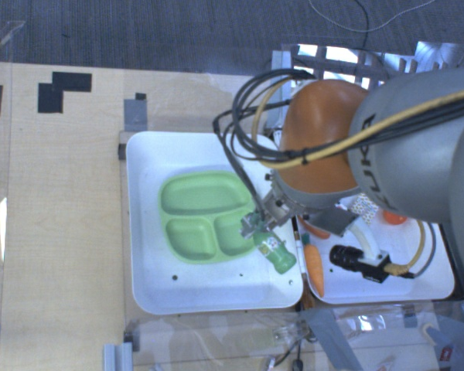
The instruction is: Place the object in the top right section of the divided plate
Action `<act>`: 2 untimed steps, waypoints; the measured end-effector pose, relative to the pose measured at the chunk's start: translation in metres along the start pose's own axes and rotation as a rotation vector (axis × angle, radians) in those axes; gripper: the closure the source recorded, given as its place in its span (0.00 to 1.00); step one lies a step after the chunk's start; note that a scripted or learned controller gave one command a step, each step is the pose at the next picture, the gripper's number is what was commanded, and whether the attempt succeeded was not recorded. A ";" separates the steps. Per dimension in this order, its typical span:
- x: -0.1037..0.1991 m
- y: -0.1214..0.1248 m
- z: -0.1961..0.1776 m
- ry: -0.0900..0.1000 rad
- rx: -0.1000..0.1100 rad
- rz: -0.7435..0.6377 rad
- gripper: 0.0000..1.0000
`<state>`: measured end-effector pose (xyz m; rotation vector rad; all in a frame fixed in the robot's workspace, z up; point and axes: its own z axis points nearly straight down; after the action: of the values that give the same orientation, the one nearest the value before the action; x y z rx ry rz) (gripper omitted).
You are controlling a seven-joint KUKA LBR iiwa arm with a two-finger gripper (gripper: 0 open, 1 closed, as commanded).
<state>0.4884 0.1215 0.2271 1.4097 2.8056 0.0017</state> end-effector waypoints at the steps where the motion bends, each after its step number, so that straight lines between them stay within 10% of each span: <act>1: 0.000 0.000 0.000 0.000 0.000 0.000 0.00; 2: 0.001 0.000 0.107 0.002 0.000 0.041 0.00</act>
<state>0.4879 0.1225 0.1197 1.4675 2.7782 0.0028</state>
